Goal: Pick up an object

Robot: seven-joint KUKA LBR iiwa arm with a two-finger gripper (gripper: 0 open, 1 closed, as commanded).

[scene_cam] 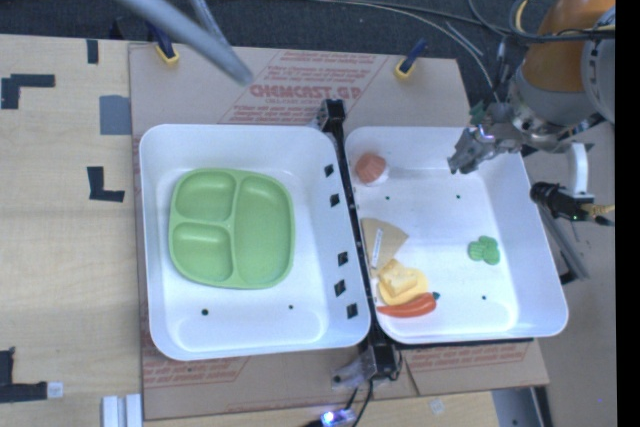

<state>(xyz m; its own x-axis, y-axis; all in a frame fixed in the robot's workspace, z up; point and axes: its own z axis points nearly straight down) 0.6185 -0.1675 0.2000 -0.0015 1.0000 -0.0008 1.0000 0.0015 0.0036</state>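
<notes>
Evidently the two white bins sit edge to edge on the desk (60,215) so that pickable things are gathered in one and the other can take what is moved; that is a judgement from the layout. The fingers (465,158) hang at the far right corner of the right bin (545,315), dark and small against the white floor, and whether they are spread or closed cannot be told; nothing is seen between them.

Counting the right bin's load gives one pinkish round piece (371,167) level with the fingers and off to their left, near the divider; one green clump (485,251) nearer the camera than the fingers and only a little to their right; one tan wedge (385,237), one yellow piece (400,282) and one red chilli-shaped piece (408,307), all three clustered well nearer the camera and to the left. That makes five candidates.

Beyond the divider, the left bin (160,315) holds one green compartment tray (232,227), far to the fingers' left.

No object is clearly the target yet.
</notes>
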